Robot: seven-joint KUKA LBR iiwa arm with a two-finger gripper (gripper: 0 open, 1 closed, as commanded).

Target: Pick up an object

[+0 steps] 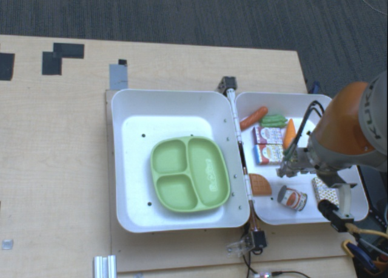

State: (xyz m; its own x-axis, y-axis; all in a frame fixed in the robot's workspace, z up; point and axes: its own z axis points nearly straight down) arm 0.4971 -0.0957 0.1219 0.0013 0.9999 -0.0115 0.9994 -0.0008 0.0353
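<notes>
Item, pick pending: your gripper [290, 167] is hovering low over the right bin [303, 99] beside the box [268, 144] and can [292, 198] (jaw state impossible to tell), nothing lifted yet.

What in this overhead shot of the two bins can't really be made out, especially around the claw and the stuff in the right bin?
- Claw, camera view: small and dark under the arm's wrist; whether it holds anything is unreadable.
- Carton: its print is too small to read, and the claw overlaps its right edge.
- Can: label too blurred to read.
- Patterned item: partly covered by the arm, so its shape is unclear.
- Right bin: its far right side is hidden by the arm.
</notes>
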